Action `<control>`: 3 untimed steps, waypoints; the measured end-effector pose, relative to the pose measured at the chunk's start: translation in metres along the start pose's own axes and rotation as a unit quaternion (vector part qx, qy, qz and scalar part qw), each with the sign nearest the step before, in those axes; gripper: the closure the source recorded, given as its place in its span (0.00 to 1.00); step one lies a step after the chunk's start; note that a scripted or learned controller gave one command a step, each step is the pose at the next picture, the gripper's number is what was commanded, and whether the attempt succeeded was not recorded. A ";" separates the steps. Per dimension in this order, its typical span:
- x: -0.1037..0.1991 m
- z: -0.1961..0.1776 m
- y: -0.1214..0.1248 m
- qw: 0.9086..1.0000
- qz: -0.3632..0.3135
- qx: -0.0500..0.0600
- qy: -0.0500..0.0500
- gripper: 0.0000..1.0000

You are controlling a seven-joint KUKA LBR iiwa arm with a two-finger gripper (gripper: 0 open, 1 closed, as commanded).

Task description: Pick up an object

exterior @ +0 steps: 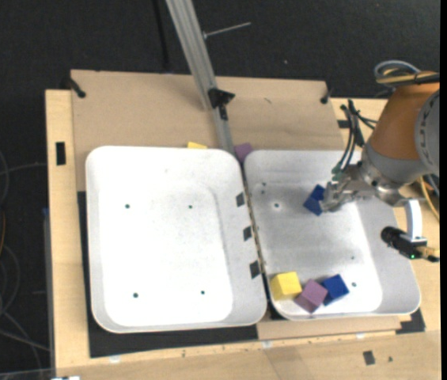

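My gripper [330, 198] hangs over the back middle of the right bin [342, 248], at the end of the grey arm that comes in from the right. A small blue block [313, 200], tilted, sits right against the gripper's left tip, and the gripper covers its right edge. I cannot make out whether the block is gripped or just touched. At the front of the same bin lie a yellow block [286, 284], a purple block [312, 294] and a second blue block [335, 287], close together.
The left bin [164, 236] lies beside the right one, with a dark divider between them. Behind the bins sit a yellow piece [197, 145] and a purple block [243, 150]. A slanted metal rail [199, 54] rises at the back.
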State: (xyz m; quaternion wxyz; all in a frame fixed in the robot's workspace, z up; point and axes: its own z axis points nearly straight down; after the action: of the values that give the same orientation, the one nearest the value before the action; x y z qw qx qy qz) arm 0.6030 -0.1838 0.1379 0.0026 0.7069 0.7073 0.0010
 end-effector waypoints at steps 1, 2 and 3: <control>0.000 0.001 0.000 1.000 0.000 0.000 0.000 0.00; -0.003 0.042 0.031 1.000 -0.002 0.001 0.001 0.00; -0.004 0.028 0.031 1.000 -0.004 0.000 -0.001 1.00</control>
State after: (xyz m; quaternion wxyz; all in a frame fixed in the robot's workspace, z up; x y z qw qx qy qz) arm 0.6343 -0.1883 0.1097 0.0031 0.7042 0.7100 0.0005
